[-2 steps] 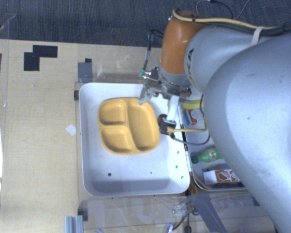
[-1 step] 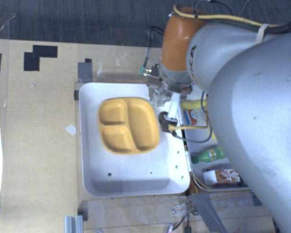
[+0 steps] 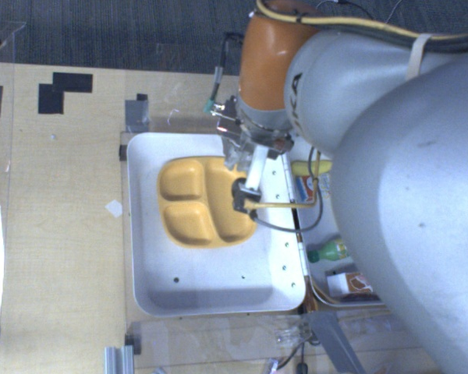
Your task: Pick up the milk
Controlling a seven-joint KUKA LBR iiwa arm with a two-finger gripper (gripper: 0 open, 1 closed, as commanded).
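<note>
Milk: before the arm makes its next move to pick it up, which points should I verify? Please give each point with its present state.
1. Milk found: cannot tell. The arm hides most of the right bin, and nothing seen there is clearly milk.
2. Gripper above the milk: not ok. It hangs over the left bin, above the yellow tray.
3. Left bin free of milk: ok. The tray is the one thing seen in it.
4. Right-bin items known: cannot tell. A green bottle, a box and a colourful pack show near its left wall; the rest is hidden.
</note>
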